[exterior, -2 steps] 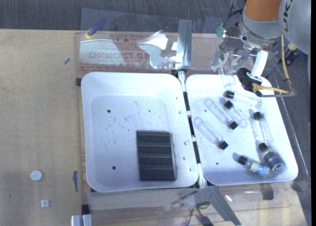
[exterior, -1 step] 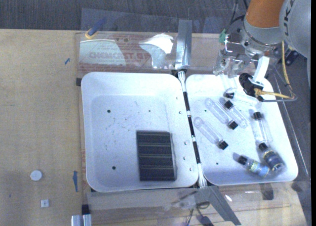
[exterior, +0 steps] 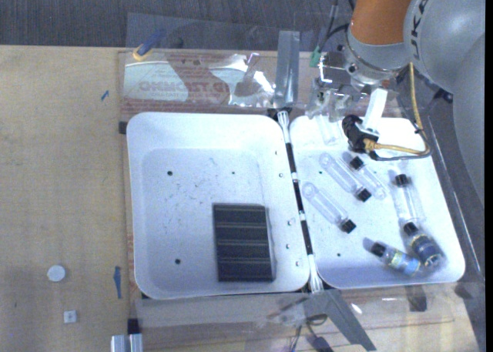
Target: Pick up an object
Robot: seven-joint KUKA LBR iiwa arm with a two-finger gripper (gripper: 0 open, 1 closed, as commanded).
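Several clear plastic tubes with black caps lie scattered in the right bin [exterior: 439, 189]: one [exterior: 323, 200] near its left wall, another [exterior: 343, 174] in the middle, and one [exterior: 405, 202] toward the right. A small bottle with a blue cap [exterior: 406, 260] lies at the front right. A black ribbed block [exterior: 243, 241] lies flat in the left bin [exterior: 154, 189], toward its front. My gripper [exterior: 330, 104] hangs below the orange band over the back left corner of the right bin, above and behind the tubes. Nothing shows held in it.
A crinkled clear bag on a printed cardboard sheet [exterior: 192, 85] lies behind the left bin. A grey metal post [exterior: 287, 69] stands at the back between the bins. A yellow cable [exterior: 397, 150] loops from the wrist over the right bin's back.
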